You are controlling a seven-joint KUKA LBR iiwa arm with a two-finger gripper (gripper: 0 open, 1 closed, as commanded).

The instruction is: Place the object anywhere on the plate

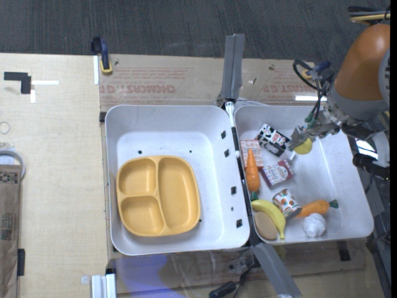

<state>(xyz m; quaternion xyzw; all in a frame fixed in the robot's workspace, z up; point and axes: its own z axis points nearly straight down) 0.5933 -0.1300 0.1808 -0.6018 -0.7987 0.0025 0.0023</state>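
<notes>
The gripper (308, 136) hung over the right bin (347, 185), its fingers closed on a small yellow object (303, 146), held above the bin's upper middle. At its nine o'clock lay a black-and-white carton (273, 139). Toward seven o'clock lay a carrot (252, 171) and a red packet (276, 173), print unreadable; farther down, a banana (273, 213), a printed can (286, 202), another carrot (317, 207) and a white lump (314, 225). The yellow divided plate (159, 195) sat in the left bin (124, 141). Cardboard at twelve o'clock showed mirrored lettering.
</notes>
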